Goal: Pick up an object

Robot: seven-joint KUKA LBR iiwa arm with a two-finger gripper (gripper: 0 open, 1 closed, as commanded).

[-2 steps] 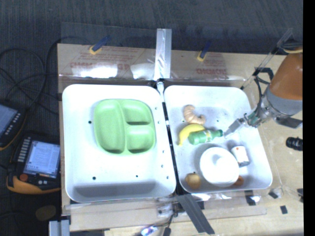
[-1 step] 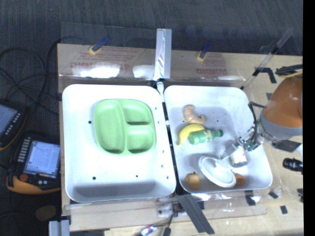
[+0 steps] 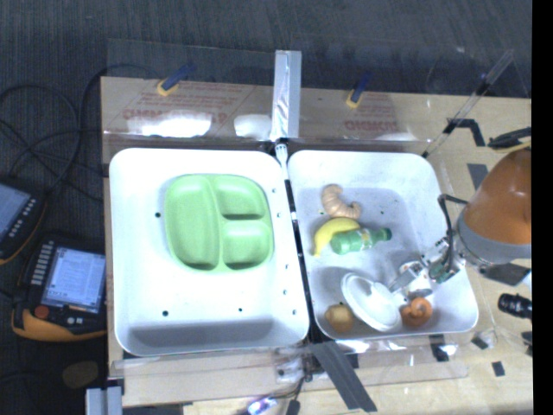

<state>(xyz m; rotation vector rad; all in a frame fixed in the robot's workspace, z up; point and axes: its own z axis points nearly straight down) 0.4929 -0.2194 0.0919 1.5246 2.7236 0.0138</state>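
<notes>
The right bin (image 3: 380, 164) holds a ginger root (image 3: 338, 201), a yellow banana (image 3: 332, 231), a green bottle (image 3: 358, 240) lying on its side, a white bowl (image 3: 370, 301), a brown round fruit (image 3: 339, 317) and an orange fruit (image 3: 417, 311). My gripper (image 3: 416, 277) hangs low at the bin's right side, just above the orange fruit and next to the bowl's right rim. The orange-banded wrist (image 3: 505, 206) rises to the right of it. Nothing visibly sits between the fingers.
The left bin (image 3: 138, 318) carries a green divided plate (image 3: 218, 220). A metal divider post (image 3: 286, 93) stands at the back between the bins. Tablets and cables (image 3: 60, 275) lie on the floor to the left of the bench.
</notes>
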